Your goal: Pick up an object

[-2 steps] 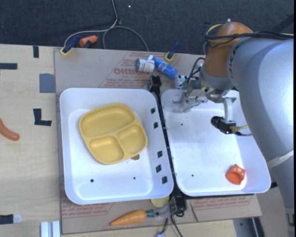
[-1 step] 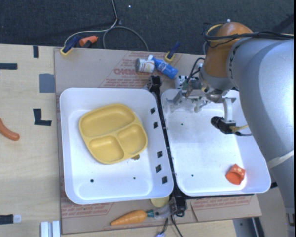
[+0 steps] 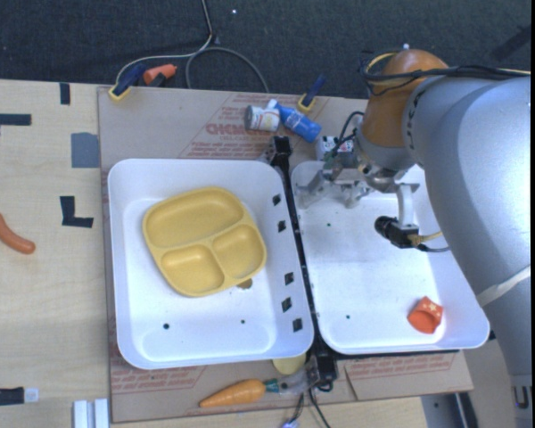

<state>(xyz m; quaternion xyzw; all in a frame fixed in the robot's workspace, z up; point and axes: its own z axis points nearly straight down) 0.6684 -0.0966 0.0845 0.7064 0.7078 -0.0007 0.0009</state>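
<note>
Approach stage, nothing lifted: gripper at the right bin's far-left corner, fingers spread and holding nothing; orange object lies well apart at the near-right corner, so reaching it apparently means crossing the bin.

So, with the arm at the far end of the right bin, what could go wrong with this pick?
1. The gripper hangs at the right bin's far left corner, while the orange piece lies near the opposite corner; closing here would likely grab nothing.
2. The gripper sits close to the bin wall and the divider, so a descent could strike them.
</note>
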